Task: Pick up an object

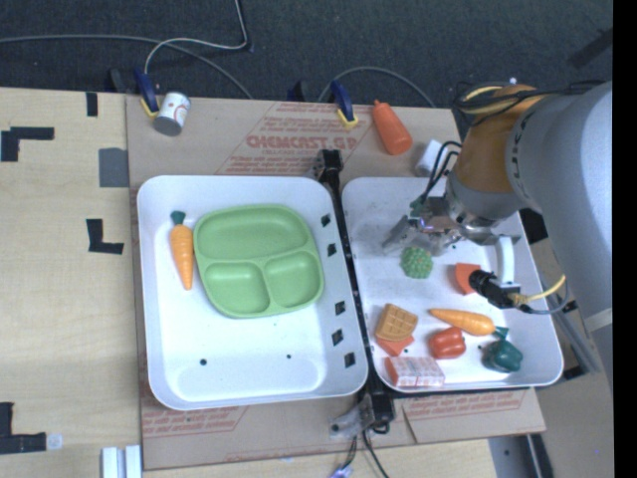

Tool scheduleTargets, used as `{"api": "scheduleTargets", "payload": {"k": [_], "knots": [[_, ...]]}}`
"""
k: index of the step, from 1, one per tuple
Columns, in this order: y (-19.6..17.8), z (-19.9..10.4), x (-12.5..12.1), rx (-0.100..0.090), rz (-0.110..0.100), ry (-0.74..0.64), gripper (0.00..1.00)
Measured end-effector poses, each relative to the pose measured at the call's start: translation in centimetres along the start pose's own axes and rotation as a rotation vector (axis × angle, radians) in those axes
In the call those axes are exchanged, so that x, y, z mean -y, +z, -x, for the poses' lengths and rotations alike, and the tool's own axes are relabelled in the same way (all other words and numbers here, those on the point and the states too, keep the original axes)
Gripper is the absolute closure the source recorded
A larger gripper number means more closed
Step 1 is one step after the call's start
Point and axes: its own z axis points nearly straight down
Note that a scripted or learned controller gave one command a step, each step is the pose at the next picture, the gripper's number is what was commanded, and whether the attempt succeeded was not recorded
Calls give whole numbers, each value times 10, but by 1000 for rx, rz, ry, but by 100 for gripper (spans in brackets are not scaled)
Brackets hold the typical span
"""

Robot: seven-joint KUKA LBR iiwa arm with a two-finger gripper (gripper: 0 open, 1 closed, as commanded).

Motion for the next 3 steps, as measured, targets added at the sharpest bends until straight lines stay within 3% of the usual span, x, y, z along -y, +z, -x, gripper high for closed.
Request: {"api": "scheduleTargets", "payload": {"k": [1, 2, 3], "knots": [[-11, 0, -1, 2, 1, -2, 100], [-11, 0, -1, 2, 1, -2, 0], [0, 20, 37, 0, 1, -1, 0]]}}
